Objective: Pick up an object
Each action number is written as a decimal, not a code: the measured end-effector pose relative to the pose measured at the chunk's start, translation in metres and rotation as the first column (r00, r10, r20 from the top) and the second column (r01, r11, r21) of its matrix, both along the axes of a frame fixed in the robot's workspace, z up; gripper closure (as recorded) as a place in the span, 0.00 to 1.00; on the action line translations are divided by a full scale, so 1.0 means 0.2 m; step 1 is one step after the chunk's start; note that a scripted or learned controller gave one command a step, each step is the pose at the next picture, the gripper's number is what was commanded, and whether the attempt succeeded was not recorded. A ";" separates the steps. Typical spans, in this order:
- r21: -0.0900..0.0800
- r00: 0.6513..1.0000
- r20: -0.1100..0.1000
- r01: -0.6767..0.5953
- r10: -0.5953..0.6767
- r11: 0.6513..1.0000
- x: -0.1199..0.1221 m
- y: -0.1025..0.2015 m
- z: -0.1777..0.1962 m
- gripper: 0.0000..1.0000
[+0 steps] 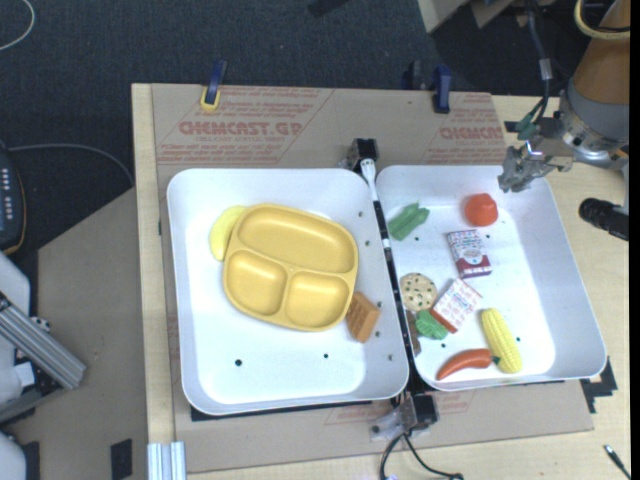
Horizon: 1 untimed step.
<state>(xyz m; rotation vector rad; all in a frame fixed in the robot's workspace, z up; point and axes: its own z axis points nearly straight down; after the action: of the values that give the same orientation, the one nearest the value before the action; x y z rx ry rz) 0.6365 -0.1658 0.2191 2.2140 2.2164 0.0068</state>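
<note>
While the gripper hangs at the far edge of the right bin, I cannot tell how its hand is set. Largest is the yellow divided plate in the left bin. Across in the right bin lie yellow corn, a red chili, and the round red tomato, near the gripper.

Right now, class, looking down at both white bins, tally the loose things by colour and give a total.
Yellow: 3 — divided plastic tray, flat yellow piece under its edge, toy corn cob
Green: 2 — leafy piece, small piece
Red: 2 — tomato, chilli
Red-and-white packets: 2
Brown: 2 — cookie, wedge
Total: 11
</note>
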 end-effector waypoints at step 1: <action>0.002 1.000 -0.005 0.000 0.000 1.000 0.00 0.00 0.03 1.00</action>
<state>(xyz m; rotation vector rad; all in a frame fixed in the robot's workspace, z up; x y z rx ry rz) 0.6372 -0.1658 0.2258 2.2175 2.2199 0.0026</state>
